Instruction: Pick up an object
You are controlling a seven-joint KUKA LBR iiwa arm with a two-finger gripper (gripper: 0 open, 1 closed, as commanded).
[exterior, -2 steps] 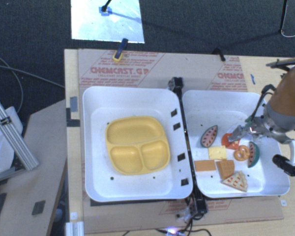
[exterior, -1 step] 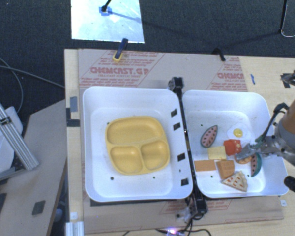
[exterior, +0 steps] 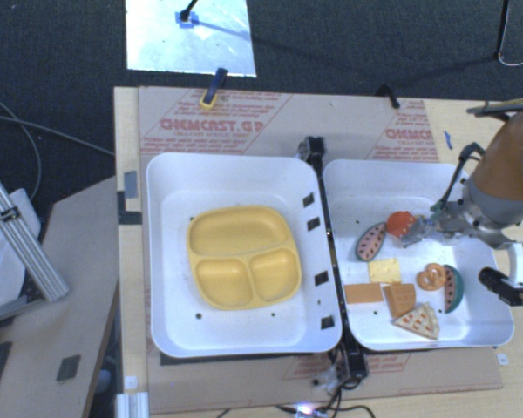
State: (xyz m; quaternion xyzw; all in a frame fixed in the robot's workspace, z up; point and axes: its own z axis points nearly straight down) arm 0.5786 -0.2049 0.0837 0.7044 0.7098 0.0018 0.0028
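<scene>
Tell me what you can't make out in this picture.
- Claw: too small and blurred in the camera view to tell open from shut, or whether it touches the red toy.
- Arm: cut off by the right edge.
- Melon slice: partly covered by the pretzel.

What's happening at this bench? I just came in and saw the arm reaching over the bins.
The grey arm with its orange band reaches into the right bin, its end effector low beside an orange-red toy food piece. Whether it grips anything cannot be told. Around it lie a watermelon slice, a yellow cheese square, a pretzel, a pizza slice and more toy food. The left bin bears a yellow divided tray.
</scene>
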